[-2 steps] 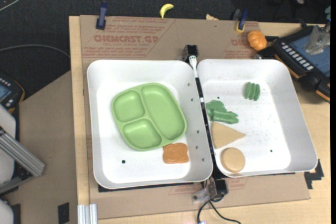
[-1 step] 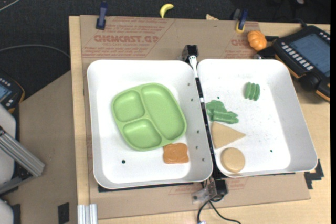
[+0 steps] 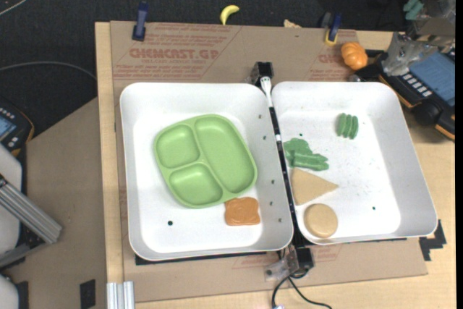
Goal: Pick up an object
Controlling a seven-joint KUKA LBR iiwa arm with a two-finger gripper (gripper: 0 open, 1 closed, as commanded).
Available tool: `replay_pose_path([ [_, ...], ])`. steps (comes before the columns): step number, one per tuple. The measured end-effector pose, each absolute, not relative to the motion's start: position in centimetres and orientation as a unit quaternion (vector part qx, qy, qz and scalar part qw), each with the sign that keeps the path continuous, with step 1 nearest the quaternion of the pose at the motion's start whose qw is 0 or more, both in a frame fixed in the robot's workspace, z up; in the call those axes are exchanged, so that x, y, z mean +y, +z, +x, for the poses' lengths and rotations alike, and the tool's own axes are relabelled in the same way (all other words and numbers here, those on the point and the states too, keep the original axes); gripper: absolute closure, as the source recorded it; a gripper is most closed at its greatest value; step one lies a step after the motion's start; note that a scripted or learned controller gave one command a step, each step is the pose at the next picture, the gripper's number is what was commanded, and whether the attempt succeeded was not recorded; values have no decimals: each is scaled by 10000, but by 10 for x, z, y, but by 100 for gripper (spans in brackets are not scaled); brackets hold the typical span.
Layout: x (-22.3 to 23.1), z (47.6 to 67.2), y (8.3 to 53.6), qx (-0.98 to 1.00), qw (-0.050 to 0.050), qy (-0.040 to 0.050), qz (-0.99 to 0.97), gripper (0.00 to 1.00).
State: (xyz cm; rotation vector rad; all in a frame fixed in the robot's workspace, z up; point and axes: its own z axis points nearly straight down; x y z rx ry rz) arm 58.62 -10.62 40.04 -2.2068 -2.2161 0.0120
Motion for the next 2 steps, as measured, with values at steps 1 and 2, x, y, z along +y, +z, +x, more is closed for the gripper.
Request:
replay_pose_path([
  [1, -5, 603, 354, -7108, 34, 9, -7034, 100],
  [2, -81, 546, 270, -7044, 40, 37, -7098, 100],
])
